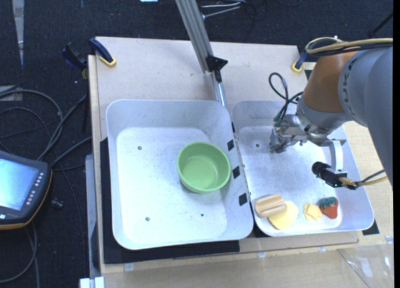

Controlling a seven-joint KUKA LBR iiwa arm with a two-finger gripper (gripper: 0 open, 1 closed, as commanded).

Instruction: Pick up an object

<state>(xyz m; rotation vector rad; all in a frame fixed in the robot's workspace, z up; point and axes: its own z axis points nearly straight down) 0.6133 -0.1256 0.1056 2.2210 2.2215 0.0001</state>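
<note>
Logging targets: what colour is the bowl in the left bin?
Light green bowl, clearest in the camera view.

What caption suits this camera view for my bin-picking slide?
KUKA arm's tool over the right bin; toy food lies along its near edge, green bowl in the left bin.

The arm (350,87) runs off the right edge, and its bulk covers the far right corner of the right bin (300,183). The claw (278,144) is too small and dim to make out its fingers. At the left edge, a handheld screen (15,187) is cut off.
</note>
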